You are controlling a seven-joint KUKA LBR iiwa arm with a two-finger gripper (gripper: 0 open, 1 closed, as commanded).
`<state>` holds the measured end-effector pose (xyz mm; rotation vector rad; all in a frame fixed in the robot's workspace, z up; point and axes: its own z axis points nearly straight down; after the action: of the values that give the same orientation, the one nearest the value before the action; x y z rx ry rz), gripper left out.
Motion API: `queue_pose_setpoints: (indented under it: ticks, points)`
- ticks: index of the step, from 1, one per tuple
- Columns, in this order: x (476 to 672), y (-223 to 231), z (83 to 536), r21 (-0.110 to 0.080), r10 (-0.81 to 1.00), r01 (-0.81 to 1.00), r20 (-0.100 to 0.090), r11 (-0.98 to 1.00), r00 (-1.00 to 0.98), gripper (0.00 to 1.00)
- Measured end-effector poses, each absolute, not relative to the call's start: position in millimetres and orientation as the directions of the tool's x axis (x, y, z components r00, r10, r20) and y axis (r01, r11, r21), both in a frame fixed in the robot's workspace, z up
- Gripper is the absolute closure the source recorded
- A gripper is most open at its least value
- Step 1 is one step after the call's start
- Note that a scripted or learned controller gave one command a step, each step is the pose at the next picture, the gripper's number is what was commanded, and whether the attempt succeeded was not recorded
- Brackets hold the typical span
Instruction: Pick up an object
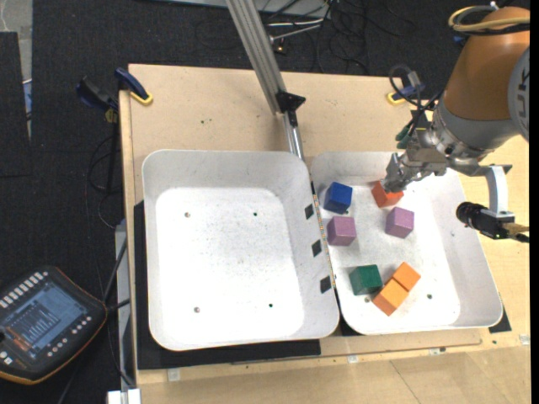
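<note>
Six blocks loose in right bin [472,297]; gripper [394,183] lowered onto red block [386,196], presumably for pickup; finger opening indiscernible.

Left bin [168,251] lies open; six blocks [370,234] crowd the right bin [472,297]

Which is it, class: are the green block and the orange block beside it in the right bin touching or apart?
Apart. The camera view shows a thin strip of white bin floor between the green block and the nearest orange block.
</note>
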<state>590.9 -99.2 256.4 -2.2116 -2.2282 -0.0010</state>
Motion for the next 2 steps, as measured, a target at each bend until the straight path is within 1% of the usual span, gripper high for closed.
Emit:
queue_pose_setpoints:
  ticks: [1,2]
  points:
    - [572.5,-39,253,-0.002,1.0,1.0,0.002,0.009,-0.009,1.0]
    - [554.1,10,257,-0.001,1.0,1.0,0.002,0.009,-0.009,1.0]
